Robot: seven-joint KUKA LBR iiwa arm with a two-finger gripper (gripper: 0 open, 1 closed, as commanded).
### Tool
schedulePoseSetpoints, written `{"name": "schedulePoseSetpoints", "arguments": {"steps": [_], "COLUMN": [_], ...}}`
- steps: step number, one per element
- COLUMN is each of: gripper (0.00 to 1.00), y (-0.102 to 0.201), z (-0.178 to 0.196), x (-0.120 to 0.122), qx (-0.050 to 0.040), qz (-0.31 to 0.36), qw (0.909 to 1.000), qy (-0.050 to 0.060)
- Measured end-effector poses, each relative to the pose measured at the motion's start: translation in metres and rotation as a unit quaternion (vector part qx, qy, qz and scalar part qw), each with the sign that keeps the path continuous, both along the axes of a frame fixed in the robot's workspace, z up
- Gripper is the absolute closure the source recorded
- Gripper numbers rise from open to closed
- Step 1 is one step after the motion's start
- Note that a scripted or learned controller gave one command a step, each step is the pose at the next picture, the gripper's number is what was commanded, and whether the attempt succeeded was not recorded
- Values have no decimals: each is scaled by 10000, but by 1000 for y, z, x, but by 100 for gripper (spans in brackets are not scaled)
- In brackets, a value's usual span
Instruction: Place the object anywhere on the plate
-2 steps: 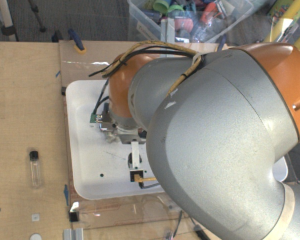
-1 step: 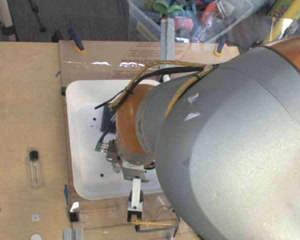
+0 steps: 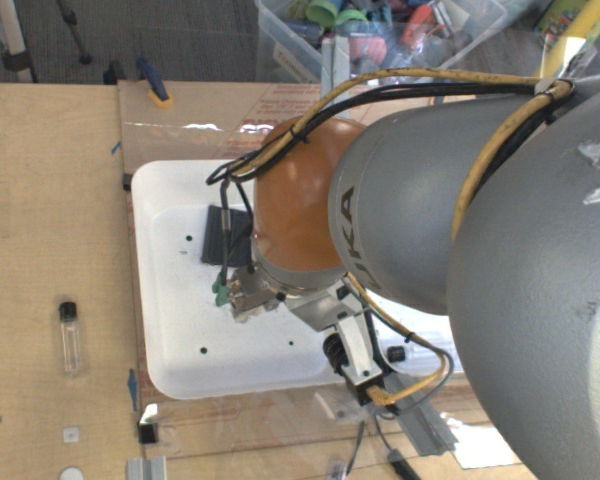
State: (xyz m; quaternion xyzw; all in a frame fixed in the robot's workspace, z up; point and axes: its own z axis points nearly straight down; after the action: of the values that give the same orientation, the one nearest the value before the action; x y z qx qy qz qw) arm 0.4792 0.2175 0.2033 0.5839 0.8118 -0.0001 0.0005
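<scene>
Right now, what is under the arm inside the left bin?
The white bin floor shows bare with small dark specks. The arm covers its right part; no plate or object is visible there.

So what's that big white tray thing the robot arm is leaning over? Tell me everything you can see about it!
The white bin is a shallow tray with rounded corners and a raised rim, smooth like plastic. It lies flat on the wooden bench. A few small dark specks dot its floor. The grey and orange arm hangs over its right part, hiding that side. The gripper hovers above its middle.
</scene>
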Motion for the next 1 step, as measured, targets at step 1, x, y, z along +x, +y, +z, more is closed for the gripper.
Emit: {"name": "schedulePoseSetpoints", "arguments": {"steps": [1], "gripper": [100], "y": [0], "z": [-112], "x": [6], "qx": [41], "qz": [-211], "qw": [9998], "qy": [-59]}}
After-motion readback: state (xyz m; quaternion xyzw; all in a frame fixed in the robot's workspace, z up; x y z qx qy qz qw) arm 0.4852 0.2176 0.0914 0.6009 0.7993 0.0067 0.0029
